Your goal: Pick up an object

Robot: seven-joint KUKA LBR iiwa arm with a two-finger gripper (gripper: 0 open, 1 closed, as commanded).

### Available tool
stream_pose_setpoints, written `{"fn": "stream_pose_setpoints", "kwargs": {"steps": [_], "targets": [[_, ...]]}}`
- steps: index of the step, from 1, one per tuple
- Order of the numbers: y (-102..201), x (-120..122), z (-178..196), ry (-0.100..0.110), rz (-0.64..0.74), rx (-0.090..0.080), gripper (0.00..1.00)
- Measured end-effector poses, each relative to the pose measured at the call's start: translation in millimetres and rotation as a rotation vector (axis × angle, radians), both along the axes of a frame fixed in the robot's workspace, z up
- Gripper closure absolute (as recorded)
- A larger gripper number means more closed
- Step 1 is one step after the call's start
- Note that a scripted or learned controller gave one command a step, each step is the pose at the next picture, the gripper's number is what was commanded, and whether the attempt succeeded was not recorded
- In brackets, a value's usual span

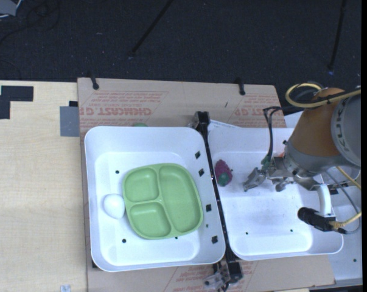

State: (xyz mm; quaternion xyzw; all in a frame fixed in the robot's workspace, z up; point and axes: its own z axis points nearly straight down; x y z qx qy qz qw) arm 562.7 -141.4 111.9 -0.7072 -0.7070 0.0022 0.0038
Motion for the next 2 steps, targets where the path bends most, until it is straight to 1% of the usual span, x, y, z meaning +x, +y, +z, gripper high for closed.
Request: {"fn": "stream_pose_setpoints", "kwargs": {"steps": [1, 2], "targets": [[-1, 1, 14, -0.003, -0.004, -0.001, 1.00], [-1, -5, 57, -0.009, -0.005, -0.002, 1.00]]}}
